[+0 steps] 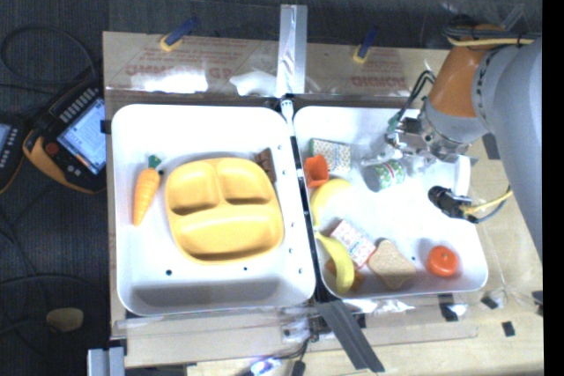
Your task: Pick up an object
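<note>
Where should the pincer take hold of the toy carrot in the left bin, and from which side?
Grip the carrot across the middle of its orange body, coming straight down from above. It lies flat, lengthwise along the bin's left wall, with open floor on one side and the yellow tray on the other, so close the fingers across its width.

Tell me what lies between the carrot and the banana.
In the camera view, the yellow divided tray and the white wall where the two bins meet lie between the carrot and the banana.
</note>
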Available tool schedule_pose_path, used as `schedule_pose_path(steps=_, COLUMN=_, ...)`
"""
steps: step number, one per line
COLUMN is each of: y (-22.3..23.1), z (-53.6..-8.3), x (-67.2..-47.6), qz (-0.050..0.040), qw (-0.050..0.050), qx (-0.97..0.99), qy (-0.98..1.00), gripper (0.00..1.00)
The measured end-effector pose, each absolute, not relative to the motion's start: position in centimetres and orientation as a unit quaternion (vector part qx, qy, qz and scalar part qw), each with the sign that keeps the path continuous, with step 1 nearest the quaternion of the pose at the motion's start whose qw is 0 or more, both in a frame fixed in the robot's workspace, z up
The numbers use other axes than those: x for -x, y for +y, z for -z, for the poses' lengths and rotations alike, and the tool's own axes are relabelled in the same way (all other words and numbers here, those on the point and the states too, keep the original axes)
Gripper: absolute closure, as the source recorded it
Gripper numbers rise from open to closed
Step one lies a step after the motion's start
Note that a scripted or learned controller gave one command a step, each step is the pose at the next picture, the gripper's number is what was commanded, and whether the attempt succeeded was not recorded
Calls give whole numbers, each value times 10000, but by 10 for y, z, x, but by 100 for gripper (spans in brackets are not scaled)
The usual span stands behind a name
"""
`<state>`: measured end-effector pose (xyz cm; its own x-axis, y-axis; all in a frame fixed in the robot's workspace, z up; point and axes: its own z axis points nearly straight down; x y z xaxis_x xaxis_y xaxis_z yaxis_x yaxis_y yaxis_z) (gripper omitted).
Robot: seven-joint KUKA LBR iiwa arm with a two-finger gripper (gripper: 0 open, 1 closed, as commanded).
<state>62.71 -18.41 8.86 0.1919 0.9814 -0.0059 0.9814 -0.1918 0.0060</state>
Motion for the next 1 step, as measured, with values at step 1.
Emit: schedule_pose_path(steps=1, y=-182, z=-89, x=-608, qz=-12, qw=54, qx=-7670, qy=6416, gripper=0)
